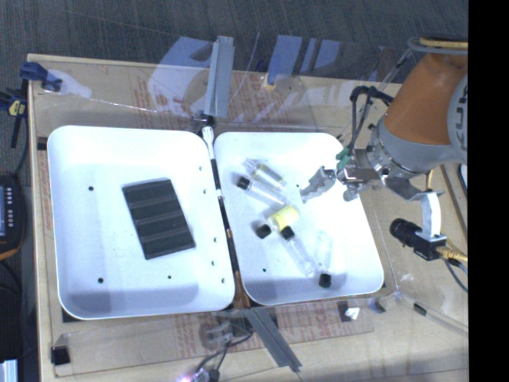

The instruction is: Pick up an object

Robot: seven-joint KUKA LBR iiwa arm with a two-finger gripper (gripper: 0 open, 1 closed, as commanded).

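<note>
Camera view, desk (pixel 119 325): wooden top seen from above at a slant, carrying two shallow white bins side by side, their inner rims touching along the middle.

Left bin (pixel 71 157): holds one dark ribbed rectangular pad (pixel 158 218), lying flat and turned at an angle, near the bin's centre.

Right bin (pixel 350 281): holds a loose group of small bottles.

Clear bottle, upper (pixel 262 175): lies on its side toward the bin's upper left, black cap pointing to the divider.

Yellow bottle (pixel 280 219): lies near the bin's centre, dark caps at its lower end and just beside it on the left.

Clear bottle, lower (pixel 306 257): lies on its side toward the bin's lower right, black cap at the near end, close to the yellow bottle.

Arm (pixel 425 106): grey with an orange band, reaches in from the right over the right bin's upper right corner.

Jaws (pixel 316 185): grey, pointing left and slightly down over the right bin's upper right area, above the bin floor, apart from the bottles. Whether they stand apart or together cannot be told at this angle. Nothing is seen between them.

Nearest bottle to the jaws: the upper clear one, to their left, not touching.
</note>
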